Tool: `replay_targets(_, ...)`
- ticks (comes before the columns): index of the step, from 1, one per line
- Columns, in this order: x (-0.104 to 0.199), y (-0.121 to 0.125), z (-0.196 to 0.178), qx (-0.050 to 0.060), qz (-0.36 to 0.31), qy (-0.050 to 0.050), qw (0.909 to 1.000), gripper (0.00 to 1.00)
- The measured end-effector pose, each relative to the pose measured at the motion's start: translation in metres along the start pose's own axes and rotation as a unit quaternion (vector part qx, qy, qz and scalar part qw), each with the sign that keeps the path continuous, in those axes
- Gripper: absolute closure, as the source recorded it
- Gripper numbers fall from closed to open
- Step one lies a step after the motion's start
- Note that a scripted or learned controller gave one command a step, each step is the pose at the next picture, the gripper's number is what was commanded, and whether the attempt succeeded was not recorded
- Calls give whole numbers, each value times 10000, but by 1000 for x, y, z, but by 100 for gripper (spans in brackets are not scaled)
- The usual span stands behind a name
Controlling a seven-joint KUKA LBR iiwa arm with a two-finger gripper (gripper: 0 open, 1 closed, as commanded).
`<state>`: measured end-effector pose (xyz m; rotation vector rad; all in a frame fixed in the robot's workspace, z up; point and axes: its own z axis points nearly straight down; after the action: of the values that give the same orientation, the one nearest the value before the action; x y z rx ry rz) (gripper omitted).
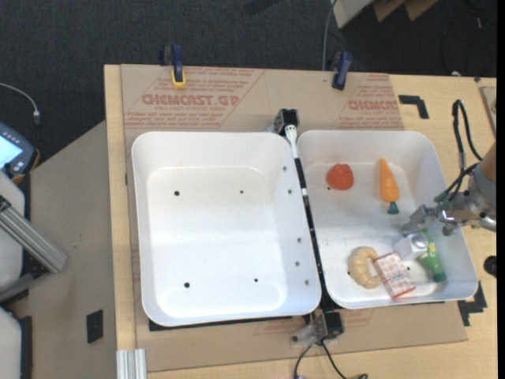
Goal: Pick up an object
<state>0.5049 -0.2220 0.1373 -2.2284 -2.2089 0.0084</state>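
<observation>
The right bin (371, 144) holds several objects. A red tomato (340, 177) and an orange carrot (388, 181) lie toward its back. A tan pastry (364, 266) sits near the front, touching a red-and-white packet (394, 275). A green bottle (433, 264) lies at the front right beside a pale clear item (409, 247). My gripper (427, 219) reaches in from the right and hovers low over the bin's right side, just above the pale item and the green bottle and a little in front of the carrot's tip.
The left bin (150, 212) sits beside the right one, with a black divider strip (304, 204) between them. Both rest on a brown board (237, 93) fixed by blue clamps (341, 68). A cable (461, 133) hangs near the arm.
</observation>
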Motion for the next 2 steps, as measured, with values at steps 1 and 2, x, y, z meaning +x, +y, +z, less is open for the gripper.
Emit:
replay_targets(1, 69, 47, 3, -52, -80, 7, 10000, 0)
replay_targets(2, -8, -31, 12, -2, 9, -1, 10000, 0)
